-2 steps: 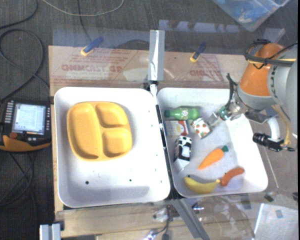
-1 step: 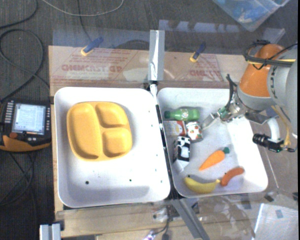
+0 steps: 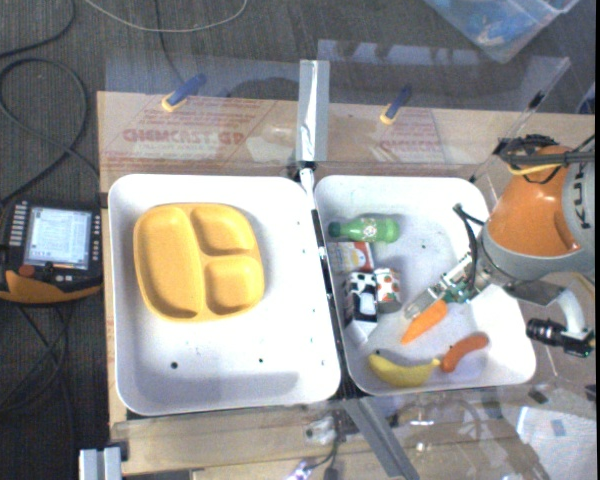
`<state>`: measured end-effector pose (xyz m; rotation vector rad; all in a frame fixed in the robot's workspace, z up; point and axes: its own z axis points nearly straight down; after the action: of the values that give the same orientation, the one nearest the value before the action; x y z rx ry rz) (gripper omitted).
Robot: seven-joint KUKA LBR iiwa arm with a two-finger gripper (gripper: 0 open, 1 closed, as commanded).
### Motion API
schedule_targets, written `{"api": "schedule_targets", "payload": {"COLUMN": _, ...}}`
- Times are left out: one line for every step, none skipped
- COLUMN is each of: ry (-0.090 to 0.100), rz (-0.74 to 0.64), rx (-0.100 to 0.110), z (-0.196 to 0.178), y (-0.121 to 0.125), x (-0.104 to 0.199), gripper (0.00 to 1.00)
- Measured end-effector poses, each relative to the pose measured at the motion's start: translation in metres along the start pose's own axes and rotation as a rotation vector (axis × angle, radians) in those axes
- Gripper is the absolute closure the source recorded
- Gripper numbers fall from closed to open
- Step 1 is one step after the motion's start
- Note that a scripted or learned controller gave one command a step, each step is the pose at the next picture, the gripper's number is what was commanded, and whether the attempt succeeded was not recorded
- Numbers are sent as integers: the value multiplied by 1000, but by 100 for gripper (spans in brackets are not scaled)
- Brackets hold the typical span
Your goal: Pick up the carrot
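In the right half of the frame the grey arm with the orange band (image 3: pixel 528 218) is reaching into the right bin (image 3: pixel 500 368). Its gripper (image 3: pixel 448 293) is sitting at the upper end of the carrot (image 3: pixel 426 320), and the two fingers are closing on that end, so the carrot is being held between them. The carrot is pointing down and to the left, in the middle of the right bin. Just below it a yellow banana (image 3: pixel 402 368) and an orange sausage (image 3: pixel 464 350) are lying near the lower edge of the bin. To the left of the carrot a black and white carton (image 3: pixel 363 295) is standing, and above it a green bottle (image 3: pixel 364 230) is lying on its side. In the left bin (image 3: pixel 220 373) a yellow tray (image 3: pixel 198 260) with compartments is resting.
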<state>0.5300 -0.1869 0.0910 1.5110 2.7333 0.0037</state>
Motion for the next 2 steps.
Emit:
{"api": "schedule_targets", "payload": {"ry": 3, "rz": 5, "rx": -2, "z": -8, "y": 1, "x": -1, "gripper": 100}}
{"api": "schedule_targets", "payload": {"ry": 3, "rz": 5, "rx": -2, "z": -8, "y": 1, "x": -1, "gripper": 0}}
